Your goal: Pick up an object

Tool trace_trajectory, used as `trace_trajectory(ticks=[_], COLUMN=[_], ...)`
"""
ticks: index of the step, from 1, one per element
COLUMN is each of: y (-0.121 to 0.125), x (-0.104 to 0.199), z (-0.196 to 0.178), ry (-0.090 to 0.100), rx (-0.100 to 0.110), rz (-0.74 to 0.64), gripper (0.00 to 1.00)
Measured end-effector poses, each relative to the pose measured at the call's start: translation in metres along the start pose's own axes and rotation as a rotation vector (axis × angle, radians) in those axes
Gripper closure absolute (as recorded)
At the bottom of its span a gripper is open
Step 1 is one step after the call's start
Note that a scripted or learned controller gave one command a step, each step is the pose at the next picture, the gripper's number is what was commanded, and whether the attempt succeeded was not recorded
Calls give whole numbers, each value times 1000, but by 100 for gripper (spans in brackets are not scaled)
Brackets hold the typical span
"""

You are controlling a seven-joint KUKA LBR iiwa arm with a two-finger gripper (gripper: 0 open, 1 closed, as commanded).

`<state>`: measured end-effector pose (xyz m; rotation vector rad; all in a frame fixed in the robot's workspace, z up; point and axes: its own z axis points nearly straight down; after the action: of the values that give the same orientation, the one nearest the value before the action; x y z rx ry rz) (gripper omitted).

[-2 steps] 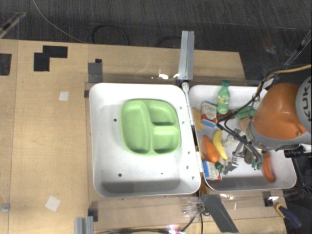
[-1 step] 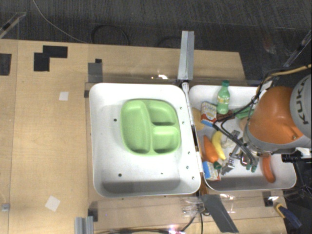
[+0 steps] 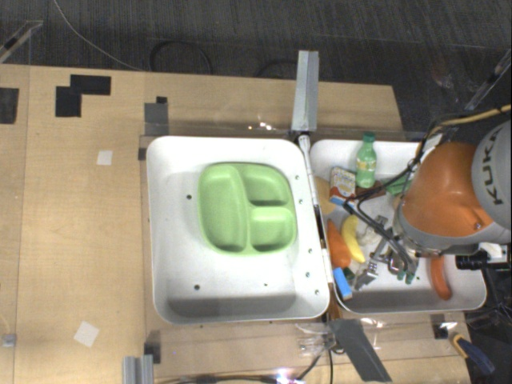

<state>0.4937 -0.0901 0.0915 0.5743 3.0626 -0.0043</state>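
Note:
My gripper (image 3: 382, 261) is low inside the right bin (image 3: 400, 298), under the arm's orange band (image 3: 444, 186). Just to its left lie a yellow banana (image 3: 353, 238), an orange object (image 3: 338, 249) and a small blue object (image 3: 343, 282). A green bottle (image 3: 366, 161) stands at the back of that bin, with a small printed packet (image 3: 342, 182) beside it. An orange-red object (image 3: 440, 278) lies at the bin's front right. The arm hides the middle of the bin.
The left bin (image 3: 168, 294) holds a green divided plate (image 3: 246, 207). A grey metal post (image 3: 305, 90) stands behind the wall between the bins. Cables (image 3: 364, 206) loop over the right bin's left half.

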Motion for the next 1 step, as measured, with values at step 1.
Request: trace_trajectory(ticks=[1], y=[2], x=[-5], z=[-13], ry=[-16], rx=[-4], rz=[-7], gripper=[100])
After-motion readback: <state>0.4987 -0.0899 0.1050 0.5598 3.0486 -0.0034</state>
